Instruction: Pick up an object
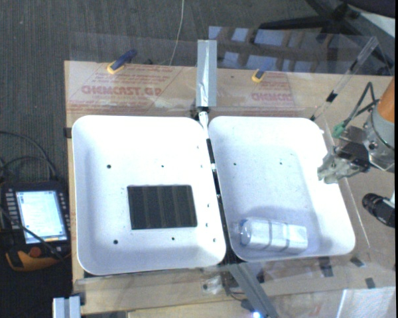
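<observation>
White plastic dominates: two shallow bins are seen side by side on the bench (93, 91), their inner rims touching at the centre. The left bin (99, 151) is marked by a dark ribbed rectangular panel (162, 206) lying flat, toward six o'clock of its floor. The right bin (265, 144) is occupied by a silvery, clear-wrapped cylindrical object (272, 235), laid on its side at six o'clock, close against the near wall. At three o'clock of that bin, the grey arm (385, 121) with its orange band is seen reaching in over the right rim, and the gripper (331, 171) is poised above that rim, well apart from the cylindrical object. Nothing is seen between its fingers; whether they are spread or pressed together cannot be told. A handheld screen unit (36, 217) is glimpsed at nine o'clock, off the bench.
</observation>
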`<state>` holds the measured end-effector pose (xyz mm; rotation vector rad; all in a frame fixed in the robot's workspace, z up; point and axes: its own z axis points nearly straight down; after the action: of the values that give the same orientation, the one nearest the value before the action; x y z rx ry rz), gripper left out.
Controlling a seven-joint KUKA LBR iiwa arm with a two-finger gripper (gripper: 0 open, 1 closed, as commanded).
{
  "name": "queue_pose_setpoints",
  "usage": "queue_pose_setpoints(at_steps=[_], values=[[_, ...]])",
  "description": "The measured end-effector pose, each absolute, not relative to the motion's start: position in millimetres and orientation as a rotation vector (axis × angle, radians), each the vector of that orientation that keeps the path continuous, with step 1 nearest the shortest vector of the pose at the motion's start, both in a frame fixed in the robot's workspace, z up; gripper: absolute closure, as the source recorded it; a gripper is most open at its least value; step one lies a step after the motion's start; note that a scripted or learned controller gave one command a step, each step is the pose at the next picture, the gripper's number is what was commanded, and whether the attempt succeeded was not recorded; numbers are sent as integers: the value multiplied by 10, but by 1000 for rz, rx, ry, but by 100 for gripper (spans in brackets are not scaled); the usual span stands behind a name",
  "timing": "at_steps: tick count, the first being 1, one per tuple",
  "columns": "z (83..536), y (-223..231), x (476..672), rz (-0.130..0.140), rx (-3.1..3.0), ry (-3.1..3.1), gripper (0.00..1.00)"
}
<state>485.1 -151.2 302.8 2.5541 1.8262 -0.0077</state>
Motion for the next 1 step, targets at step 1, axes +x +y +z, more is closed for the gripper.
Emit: queue_pose_setpoints(at_steps=[1], values=[[3381, -1124, 5140, -6, 2910, 1178, 100]])
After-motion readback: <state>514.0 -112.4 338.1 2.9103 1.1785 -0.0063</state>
